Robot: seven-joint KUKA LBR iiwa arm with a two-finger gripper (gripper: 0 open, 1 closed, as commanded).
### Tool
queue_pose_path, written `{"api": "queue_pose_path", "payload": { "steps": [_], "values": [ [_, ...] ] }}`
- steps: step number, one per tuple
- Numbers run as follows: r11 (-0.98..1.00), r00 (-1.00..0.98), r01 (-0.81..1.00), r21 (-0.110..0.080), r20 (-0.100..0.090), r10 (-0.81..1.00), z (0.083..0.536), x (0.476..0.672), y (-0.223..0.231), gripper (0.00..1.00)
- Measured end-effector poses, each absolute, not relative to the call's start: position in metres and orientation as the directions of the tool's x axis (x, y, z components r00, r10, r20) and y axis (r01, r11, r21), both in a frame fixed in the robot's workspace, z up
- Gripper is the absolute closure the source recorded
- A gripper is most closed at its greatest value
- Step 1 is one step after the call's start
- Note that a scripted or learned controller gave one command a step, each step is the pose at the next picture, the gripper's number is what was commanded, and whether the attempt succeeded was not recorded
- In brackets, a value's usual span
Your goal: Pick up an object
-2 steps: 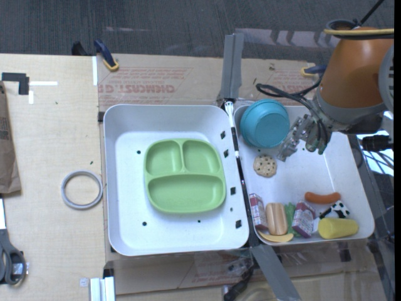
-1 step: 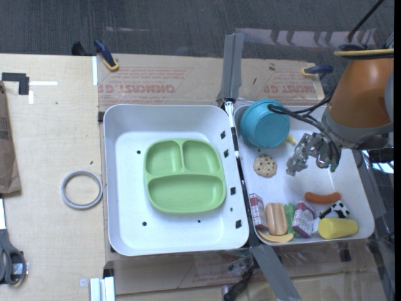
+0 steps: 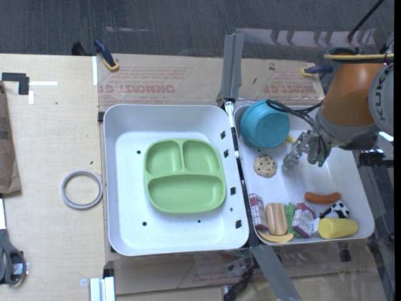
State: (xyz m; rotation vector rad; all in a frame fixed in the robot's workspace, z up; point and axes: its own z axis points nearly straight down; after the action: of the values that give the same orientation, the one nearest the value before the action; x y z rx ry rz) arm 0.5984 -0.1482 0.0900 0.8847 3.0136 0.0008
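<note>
One fixed camera looks down at a slant on both white bins [image 3: 119, 187] from above.

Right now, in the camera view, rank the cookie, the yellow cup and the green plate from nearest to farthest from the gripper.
1. Cookie: in the right bin, just left of and slightly below the gripper.
2. Yellow cup: lying at the same bin's lower right corner.
3. Green plate: in the left bin, far left.

On my feed, the desk [image 3: 50, 143] carries a roll of tape [image 3: 82, 189] left of the bins. Cardboard sheeting [image 3: 156, 80] lies behind them, a blue clamp [image 3: 106, 54] at its far left corner.
</note>
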Motion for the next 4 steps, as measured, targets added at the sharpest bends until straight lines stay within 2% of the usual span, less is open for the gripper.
{"api": "queue_pose_path", "payload": {
  "steps": [1,2,3,4],
  "values": [
    [0.914,-0.914,0.405,0.001,-0.002,0.405,0.181,0.567,-0.149,1.00],
    [0.923,-0.923,0.384,0.001,-0.002,0.384,0.091,0.608,-0.139,1.00],
    [0.882,-0.882,0.470,0.001,-0.003,0.470,0.091,0.641,-0.186,1.00],
    [0.882,-0.882,0.471,0.001,-0.003,0.471,0.091,0.641,-0.186,0.00]
  ]
}}
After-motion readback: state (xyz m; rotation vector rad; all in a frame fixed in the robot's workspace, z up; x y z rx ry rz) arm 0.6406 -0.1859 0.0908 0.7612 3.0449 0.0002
